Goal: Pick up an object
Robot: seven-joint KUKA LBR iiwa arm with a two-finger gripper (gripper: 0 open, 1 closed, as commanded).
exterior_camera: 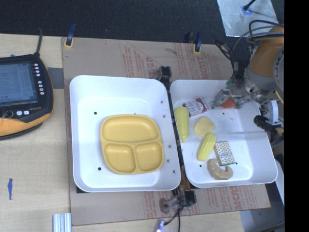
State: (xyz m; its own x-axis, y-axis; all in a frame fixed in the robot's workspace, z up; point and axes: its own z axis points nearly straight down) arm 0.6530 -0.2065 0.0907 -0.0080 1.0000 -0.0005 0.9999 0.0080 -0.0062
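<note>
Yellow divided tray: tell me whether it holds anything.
Empty. The yellow divided tray lies flat in the left bin, and all three compartments show bare yellow plastic.

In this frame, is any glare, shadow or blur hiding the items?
Camera view: even lighting, soft shadows in both bins; the right bin looks bright but its items stay readable; the claw at the far right corner is small and slightly soft; the yellow tray is sharp.
</note>
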